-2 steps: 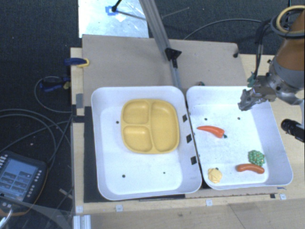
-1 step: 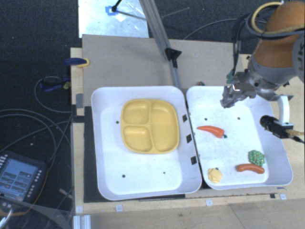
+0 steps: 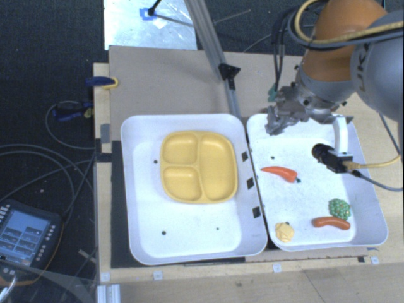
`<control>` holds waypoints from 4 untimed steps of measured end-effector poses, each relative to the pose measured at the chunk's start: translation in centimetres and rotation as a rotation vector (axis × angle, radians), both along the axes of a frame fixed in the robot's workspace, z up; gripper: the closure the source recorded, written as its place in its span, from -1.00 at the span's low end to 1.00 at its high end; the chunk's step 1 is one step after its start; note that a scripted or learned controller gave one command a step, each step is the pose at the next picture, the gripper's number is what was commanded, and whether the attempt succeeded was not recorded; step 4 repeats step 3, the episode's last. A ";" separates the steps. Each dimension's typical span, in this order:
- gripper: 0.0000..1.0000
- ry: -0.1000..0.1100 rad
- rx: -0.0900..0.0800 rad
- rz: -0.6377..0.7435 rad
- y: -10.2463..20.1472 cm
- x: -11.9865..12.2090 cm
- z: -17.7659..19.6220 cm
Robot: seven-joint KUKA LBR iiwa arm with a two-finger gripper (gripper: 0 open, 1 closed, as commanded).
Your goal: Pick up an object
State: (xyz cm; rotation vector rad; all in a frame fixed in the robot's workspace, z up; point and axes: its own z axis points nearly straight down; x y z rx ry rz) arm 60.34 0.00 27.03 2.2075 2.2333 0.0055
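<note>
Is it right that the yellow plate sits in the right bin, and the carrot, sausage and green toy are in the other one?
Not quite. The camera view shows the yellow plate in the left bin, not the right one. The carrot, the sausage and the green toy are in the other one, the right bin.

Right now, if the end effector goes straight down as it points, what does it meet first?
Probably the bare floor of the right bin near its far corner. The end effector hangs above it; the orange carrot lies nearer the camera. Depth is unclear.
</note>
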 end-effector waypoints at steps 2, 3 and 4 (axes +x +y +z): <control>1.00 0.000 -0.001 -0.002 8.6 5.6 -3.9; -1.00 0.002 -0.002 -0.004 8.4 5.5 -3.8; -1.00 0.002 -0.002 -0.004 8.4 5.5 -3.8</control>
